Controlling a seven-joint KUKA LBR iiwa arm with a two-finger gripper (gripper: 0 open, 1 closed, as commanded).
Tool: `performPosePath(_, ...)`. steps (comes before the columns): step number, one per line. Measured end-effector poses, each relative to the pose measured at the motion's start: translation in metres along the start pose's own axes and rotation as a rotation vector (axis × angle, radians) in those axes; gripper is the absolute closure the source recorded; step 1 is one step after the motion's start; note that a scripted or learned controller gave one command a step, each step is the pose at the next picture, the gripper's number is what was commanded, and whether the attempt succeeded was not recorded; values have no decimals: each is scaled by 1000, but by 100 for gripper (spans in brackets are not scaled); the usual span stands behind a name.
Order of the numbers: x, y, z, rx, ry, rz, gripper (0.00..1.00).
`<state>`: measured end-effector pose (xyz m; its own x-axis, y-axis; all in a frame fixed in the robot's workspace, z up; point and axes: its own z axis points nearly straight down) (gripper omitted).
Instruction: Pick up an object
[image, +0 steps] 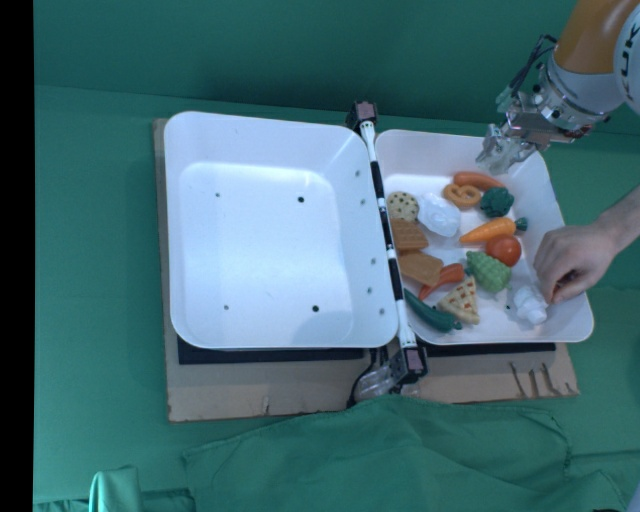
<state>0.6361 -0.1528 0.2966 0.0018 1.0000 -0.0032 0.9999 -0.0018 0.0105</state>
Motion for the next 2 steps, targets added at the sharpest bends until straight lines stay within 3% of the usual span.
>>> performPosePath(2,-5,8,-87,1,0,0,100)
